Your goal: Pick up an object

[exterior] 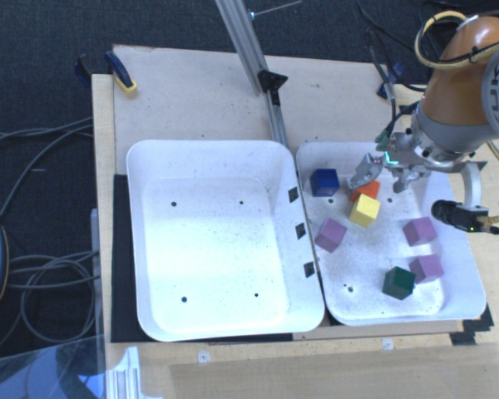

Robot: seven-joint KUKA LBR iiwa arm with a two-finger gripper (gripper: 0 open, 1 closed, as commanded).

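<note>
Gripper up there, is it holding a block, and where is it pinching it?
Cannot tell. The gripper hangs just above the orange block, with no block seen between its fingers.

You get bright, even overhead light that blows out the left white bin (208,239) to a glare, soft short shadows under the blocks, dim dark floor around, and slightly soft focus.

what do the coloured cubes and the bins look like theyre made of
The cubes, such as the yellow cube and the green cube, look like painted wood or matte plastic: flat colour, crisp edges, no gloss. The right bin and left bin look like thin moulded white plastic, with rounded corners, a soft sheen and dark speckles.
</note>
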